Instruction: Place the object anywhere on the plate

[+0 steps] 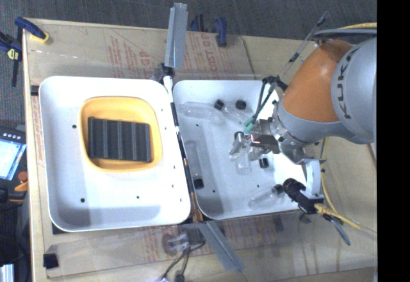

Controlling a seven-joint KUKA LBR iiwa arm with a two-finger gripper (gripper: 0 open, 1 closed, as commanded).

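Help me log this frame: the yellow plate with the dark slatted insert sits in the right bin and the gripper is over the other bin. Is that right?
Not quite. The camera view shows the yellow plate with its dark slatted insert in the left bin, not the right one. The gripper is over the other bin, the right bin.

Plate (122, 109): a yellow-orange, rounded-square plate with a raised rim, lying flat in the left bin (64, 197), toward its upper middle. A dark ribbed insert of parallel black strips (120, 140) covers most of its centre.

Objects: several clear, see-through plastic pieces lie scattered in the right bin (211, 207).
- Clear tube with a black cap (204, 109): flat near the bin's upper left.
- Clear flat strip with a black end (193, 162): lies along the bin's left wall.
- Clear piece (264, 196): near the lower right.
- Clear piece (242, 156): at the bin's middle, just beside the end effector (252, 143); whether it is gripped cannot be told.
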